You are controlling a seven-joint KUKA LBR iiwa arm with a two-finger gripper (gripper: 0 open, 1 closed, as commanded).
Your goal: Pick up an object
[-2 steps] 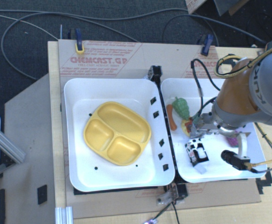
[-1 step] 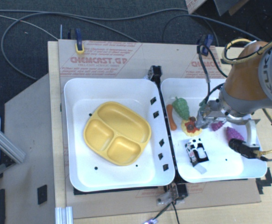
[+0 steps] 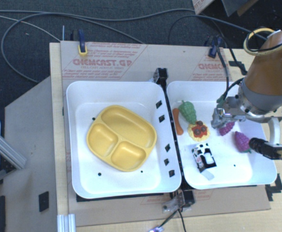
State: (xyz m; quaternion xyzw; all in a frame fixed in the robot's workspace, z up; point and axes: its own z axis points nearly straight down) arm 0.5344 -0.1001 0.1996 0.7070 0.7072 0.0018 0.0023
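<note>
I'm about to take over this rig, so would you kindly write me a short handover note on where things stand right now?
Pincer: low in the right bin, over a purple piece; grip state not readable from above.
Right bin also holds a green toy, orange carrot, pizza slice, black-and-white item and a second purple toy.
Left bin: yellow divided tray.
Done: arm is positioned over the objects.
Left: confirm a grasp and lift; nothing is visibly raised yet.

Bright, even light falls from overhead. The two shallow white plastic bins (image 3: 78, 144) are nearly washed out, with soft glare along their rims, and the glossy yellow divided plate (image 3: 122, 137) shows pale sheen. Shadows are faint and short. Focus is slightly soft throughout; the dark carpeted floor (image 3: 29, 42) looks grainy.
</note>
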